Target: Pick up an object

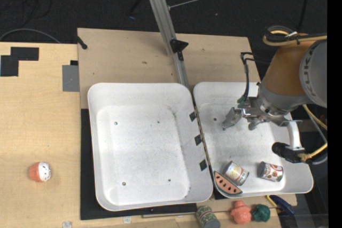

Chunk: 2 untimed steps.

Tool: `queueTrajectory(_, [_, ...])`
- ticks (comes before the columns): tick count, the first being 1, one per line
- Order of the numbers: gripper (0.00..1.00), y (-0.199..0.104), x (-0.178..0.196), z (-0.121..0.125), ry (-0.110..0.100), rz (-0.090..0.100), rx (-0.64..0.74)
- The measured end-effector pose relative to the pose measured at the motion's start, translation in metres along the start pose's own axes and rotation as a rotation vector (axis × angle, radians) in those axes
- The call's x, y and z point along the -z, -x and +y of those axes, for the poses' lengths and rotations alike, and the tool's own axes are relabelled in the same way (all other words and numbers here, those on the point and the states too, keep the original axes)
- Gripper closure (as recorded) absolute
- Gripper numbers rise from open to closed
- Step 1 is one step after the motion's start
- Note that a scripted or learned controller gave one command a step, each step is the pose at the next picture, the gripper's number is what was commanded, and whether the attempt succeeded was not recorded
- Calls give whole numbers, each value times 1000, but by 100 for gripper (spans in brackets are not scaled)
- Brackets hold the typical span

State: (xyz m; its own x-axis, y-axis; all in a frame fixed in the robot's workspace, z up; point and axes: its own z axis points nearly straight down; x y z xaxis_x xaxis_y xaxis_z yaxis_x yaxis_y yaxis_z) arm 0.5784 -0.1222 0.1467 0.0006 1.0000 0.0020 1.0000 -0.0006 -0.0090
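- The candidates I see for picking sit along the near edge of the right bin [214,94]: a small tin can [235,173] lying on its side, a second can with a red-and-white label [271,171] to its right, and a watermelon-slice toy [227,184] touching the bin's near-left corner just below the first can.
- My tool [243,118] hangs over the middle of that same bin, well apart from the cans and farther from the camera than they are.
- From this slant I read the tool as released: two grey fingers [231,118] splay outward, with bare white bin floor showing between them and nothing clamped there.
- The arm [291,80] comes in from the right, its orange band sitting above the grey wrist, with cables looping beside it.
- The left bin [107,94] lies beside the right one, the two rims touching along a line with small black clips.
- Just off the near edge of the right bin, on the bench [128,56], I see a small greenish can-like object [206,216], a pinkish-red toy [240,212] and a dark green toy [261,213] in a row.
- Far to the left, on a lighter wooden surface [32,115], rests a small round red-and-white figure [40,172].
- A slanted aluminium rail [160,8] runs down to the point where the two bins meet.
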Motion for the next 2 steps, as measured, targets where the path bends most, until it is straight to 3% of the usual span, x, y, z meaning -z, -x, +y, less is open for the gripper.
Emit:
queueTrajectory(1, [0, -1, -54, -1, 1, 0, -1])
queueTrajectory(2, [100, 1, -41, -1, 5, -1, -9])
